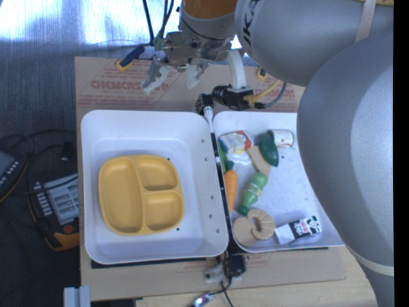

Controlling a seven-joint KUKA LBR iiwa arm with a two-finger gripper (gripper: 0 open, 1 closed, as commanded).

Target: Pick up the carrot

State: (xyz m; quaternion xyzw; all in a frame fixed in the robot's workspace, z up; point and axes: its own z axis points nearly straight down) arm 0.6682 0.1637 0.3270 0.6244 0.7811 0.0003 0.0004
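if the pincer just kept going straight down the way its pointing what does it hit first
Most likely the cardboard sheet under the bins. The pincer hangs open beyond the far rim of the left bin, well away from the carrot in the right bin. Its height is hard to judge from one view.

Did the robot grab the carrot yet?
Not yet. Done: nothing so far. The carrot lies in the right bin by its left wall, beside a green bottle. In hand: nothing; the gripper hangs open above the bench past the bins' far edge. Left: move over the carrot, go down, close on it and lift.
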